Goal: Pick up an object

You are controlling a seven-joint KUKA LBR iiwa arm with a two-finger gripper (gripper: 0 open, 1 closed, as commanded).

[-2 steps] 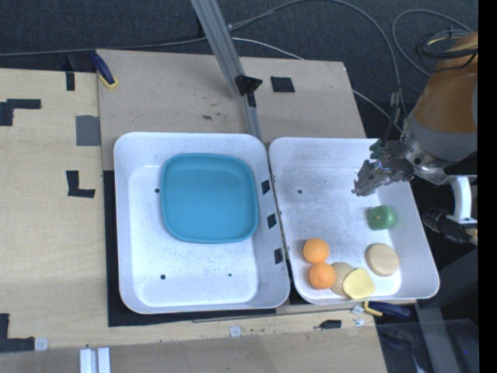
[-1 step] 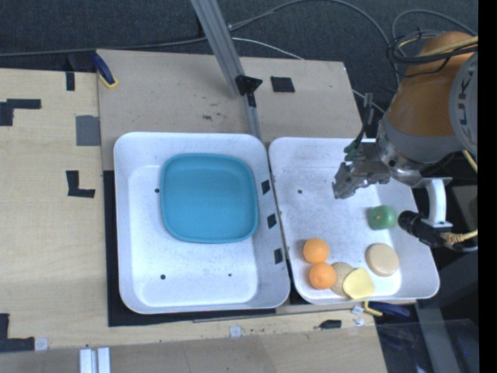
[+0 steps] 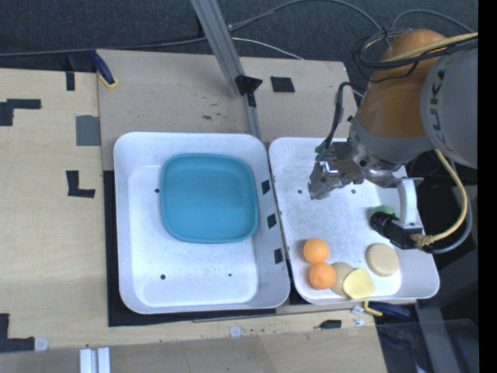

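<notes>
- Tan worktop [image 3: 46, 231] carries two shallow white bins side by side: the left bin [image 3: 140, 286] holds a blue plate [image 3: 208, 196], and the right bin [image 3: 299, 158] holds the small objects.
- Reaching in from 3 o'clock, the arm has its claw [image 3: 320, 186] over the upper middle of the right bin, above bare floor.
- Nothing can be seen between the claw's tips; whether they stand apart or together I cannot tell at this sharpness.
- Candidate objects sit in a cluster along the bin's near edge: two orange balls [image 3: 315, 250], one just behind the other, a yellow piece [image 3: 358, 284] and a pale round piece [image 3: 382, 259].
- From the claw, the nearest orange ball lies at about 6 o'clock, well apart; the pale round piece lies at about 4 o'clock.
- As I judge it, the coming move turns on travelling toward 6 o'clock before descending; the balls have no long axis, so wrist angle matters little.
</notes>
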